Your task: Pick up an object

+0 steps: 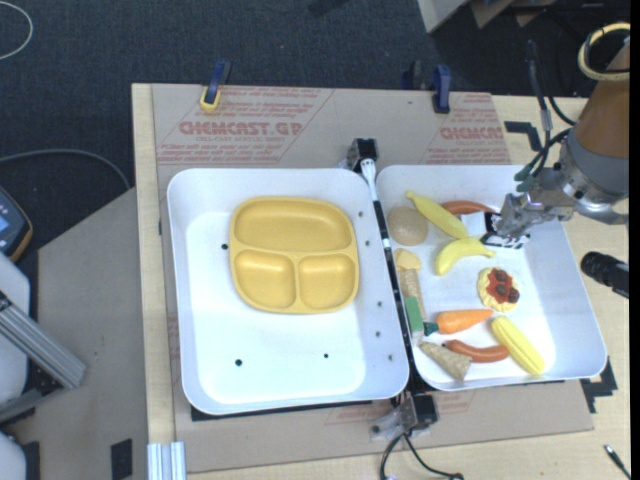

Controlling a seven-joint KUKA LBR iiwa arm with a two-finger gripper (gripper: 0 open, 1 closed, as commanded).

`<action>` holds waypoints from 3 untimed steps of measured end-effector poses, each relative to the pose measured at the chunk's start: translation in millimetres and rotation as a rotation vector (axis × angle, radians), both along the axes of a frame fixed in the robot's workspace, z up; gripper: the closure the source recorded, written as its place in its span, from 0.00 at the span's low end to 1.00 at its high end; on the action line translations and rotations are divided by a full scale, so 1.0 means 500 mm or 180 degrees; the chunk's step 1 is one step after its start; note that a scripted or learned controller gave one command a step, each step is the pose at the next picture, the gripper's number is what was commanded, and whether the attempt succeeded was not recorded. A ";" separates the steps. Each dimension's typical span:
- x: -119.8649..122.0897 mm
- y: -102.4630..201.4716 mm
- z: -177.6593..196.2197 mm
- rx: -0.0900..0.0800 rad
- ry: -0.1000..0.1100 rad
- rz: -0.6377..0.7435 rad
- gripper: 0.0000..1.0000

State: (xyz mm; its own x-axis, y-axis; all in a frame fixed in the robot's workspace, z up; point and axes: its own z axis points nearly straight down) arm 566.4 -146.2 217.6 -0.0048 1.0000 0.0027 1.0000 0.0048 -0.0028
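My gripper [505, 230] hangs over the back part of the right bin [570, 298], just right of a yellow banana [462, 254] and a red sausage [465, 208]. A second yellow banana piece [436, 213] lies at the back. Also in this bin are a beige round bun [407, 227], a small pizza round [499, 289], an orange carrot [463, 320], a corn cob [520, 344], another red sausage [478, 349] and a bread wedge [445, 360]. Nothing shows between my fingers.
The left bin [200, 348] holds a yellow three-part tray [294, 253]. A green-and-tan stick [411, 293] lies along the right bin's left wall. Clamps [211, 86] stand at the bench's back edge. My arm comes in from the right above the bin's far corner.
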 end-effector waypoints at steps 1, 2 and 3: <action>-0.018 0.127 0.000 0.0003 -0.0002 0.0005 1.00; -0.040 0.218 0.036 0.0000 -0.0009 0.0004 1.00; -0.038 0.229 0.011 -0.0007 0.0002 -0.0013 1.00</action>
